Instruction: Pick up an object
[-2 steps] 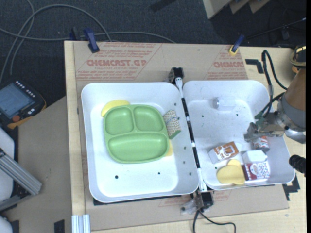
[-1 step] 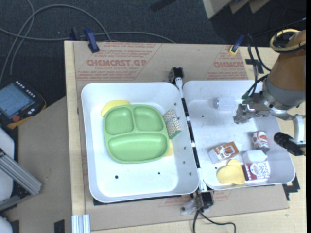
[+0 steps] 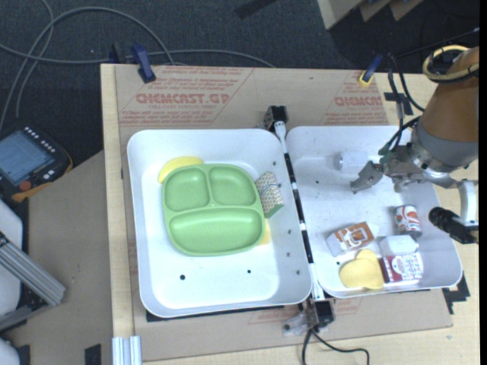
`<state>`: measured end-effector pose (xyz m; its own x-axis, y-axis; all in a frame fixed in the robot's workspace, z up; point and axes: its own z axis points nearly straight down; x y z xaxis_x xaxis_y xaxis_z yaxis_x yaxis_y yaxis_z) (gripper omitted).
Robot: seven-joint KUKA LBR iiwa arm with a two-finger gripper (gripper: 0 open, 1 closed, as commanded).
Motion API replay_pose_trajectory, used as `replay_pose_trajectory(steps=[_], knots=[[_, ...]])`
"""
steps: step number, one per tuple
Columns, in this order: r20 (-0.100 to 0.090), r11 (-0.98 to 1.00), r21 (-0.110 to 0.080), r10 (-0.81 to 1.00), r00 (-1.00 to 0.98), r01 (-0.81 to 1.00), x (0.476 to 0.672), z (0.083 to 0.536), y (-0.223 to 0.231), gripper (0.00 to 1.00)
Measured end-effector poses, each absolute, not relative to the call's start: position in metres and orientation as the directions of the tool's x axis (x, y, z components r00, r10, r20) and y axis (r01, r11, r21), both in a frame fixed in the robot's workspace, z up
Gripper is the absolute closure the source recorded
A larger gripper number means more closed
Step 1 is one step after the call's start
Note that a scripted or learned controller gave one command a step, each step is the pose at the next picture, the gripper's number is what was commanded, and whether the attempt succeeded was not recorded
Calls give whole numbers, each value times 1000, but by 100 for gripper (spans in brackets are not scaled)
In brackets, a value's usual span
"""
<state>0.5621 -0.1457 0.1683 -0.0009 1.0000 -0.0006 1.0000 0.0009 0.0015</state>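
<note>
The left bin (image 3: 152, 272) is taken up mostly by a green divided tray (image 3: 211, 207), lying flat with a yellow piece (image 3: 176, 166) poking out from under its far corner and a patterned packet (image 3: 268, 192) wedged against its right edge. The right bin (image 3: 319, 158) holds the smaller candidates, clustered toward its near side: a red-and-white carton (image 3: 404, 265), a yellow toy (image 3: 361, 271), an orange-brown packet (image 3: 351, 236) and a small can (image 3: 408, 220). The gripper (image 3: 368, 176) hangs above bare floor in this bin, fingers spread and empty, probably positioned to descend on one of those nearby items.
</note>
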Motion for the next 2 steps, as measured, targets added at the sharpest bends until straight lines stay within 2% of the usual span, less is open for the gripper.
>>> replay_pose_trajectory(steps=[1,2], knots=[[-2,0,2,1000,0,1000,586,167,-214,0],[4,1,-3,1000,-1,1000,539,89,-217,0]])
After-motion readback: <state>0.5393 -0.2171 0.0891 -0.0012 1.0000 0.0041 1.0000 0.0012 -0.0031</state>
